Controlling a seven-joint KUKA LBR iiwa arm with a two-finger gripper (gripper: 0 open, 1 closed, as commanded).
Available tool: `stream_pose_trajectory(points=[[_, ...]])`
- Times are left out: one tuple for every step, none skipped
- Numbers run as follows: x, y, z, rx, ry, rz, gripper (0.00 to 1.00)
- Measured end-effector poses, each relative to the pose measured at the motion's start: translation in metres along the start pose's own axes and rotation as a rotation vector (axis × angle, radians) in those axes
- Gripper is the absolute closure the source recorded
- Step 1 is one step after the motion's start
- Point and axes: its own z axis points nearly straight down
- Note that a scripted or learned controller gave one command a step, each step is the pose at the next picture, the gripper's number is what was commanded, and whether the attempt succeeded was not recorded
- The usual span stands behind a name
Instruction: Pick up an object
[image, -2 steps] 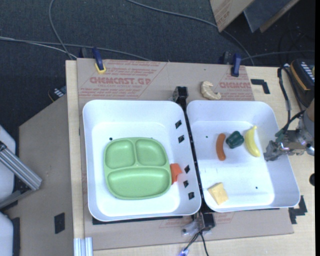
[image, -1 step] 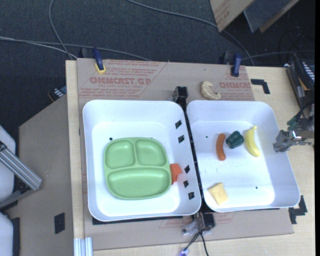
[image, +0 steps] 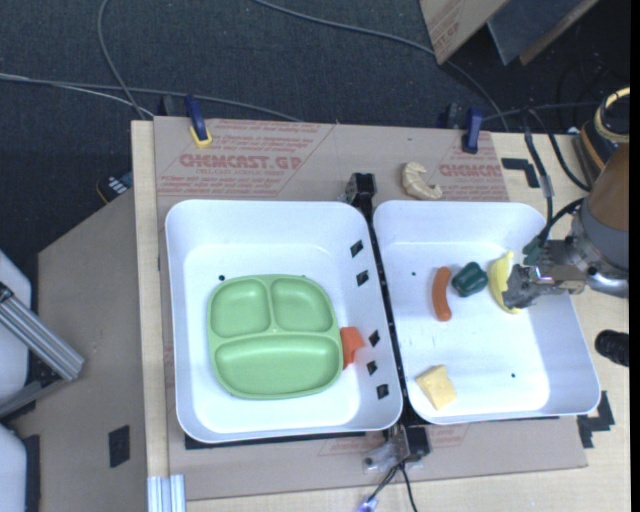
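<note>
The right bin (image: 560, 385) holds an orange sausage-shaped piece (image: 441, 293), a dark green object (image: 468, 279), a yellow banana-like piece (image: 502, 278) and a pale yellow block (image: 435, 386). My gripper (image: 520, 287) reaches in from the right and sits low at the bin's right side, right against the yellow piece. The yellow piece lies at the fingers, but I cannot tell whether it is between them.
The left bin (image: 190, 240) holds a green divided plate (image: 275, 335) with a small orange block (image: 351, 345) at its right edge. A beige object (image: 421, 180) lies on the board behind the bins. Clamps and cables line the board's back edge.
</note>
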Motion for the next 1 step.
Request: stream_pose_trajectory(points=[[0.0481, 0.0178, 0.0085, -0.001, -0.002, 0.001, 1.0]])
